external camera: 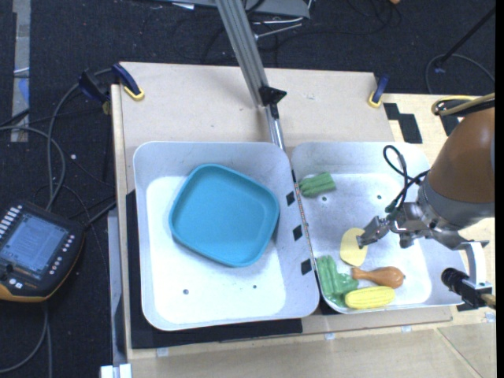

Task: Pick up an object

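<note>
In the right bin [354, 160] lie several toy foods. A pale yellow round piece [352, 248] sits near the middle, and my gripper [373, 234] hovers right beside its right edge. Below it lie a brown drumstick [379, 275] and a yellow corn cob [369, 297]. A green leafy piece [333, 278] rests at the bin's lower left, and a green pickle-like piece [316, 184] lies near the upper left. Nothing shows between the fingers.
The left bin [157, 290] holds a blue square plate [224, 215]. A slanted metal pole [246, 42] rises from the divider between the bins. A teach pendant [35, 249] lies on the floor at far left. Blue-and-yellow clamps [126, 81] grip the bench's back corners.
</note>
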Controlling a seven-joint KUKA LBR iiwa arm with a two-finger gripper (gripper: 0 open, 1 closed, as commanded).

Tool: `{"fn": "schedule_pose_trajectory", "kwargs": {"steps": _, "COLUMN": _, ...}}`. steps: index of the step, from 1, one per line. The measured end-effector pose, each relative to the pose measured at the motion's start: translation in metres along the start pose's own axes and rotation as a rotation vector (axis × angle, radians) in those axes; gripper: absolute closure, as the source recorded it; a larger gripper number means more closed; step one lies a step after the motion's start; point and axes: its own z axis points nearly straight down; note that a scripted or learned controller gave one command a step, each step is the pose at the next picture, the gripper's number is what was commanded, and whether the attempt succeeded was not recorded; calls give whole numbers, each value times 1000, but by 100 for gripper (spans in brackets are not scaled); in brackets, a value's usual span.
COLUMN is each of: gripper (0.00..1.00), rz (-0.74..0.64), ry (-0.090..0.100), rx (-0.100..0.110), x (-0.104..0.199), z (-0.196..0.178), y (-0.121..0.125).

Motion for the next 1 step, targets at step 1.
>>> {"fn": "schedule_pose_trajectory", "kwargs": {"steps": 1, "gripper": 0, "rz": 0, "ry": 0, "rx": -1, "x": 2, "z": 62, "y": 1}}
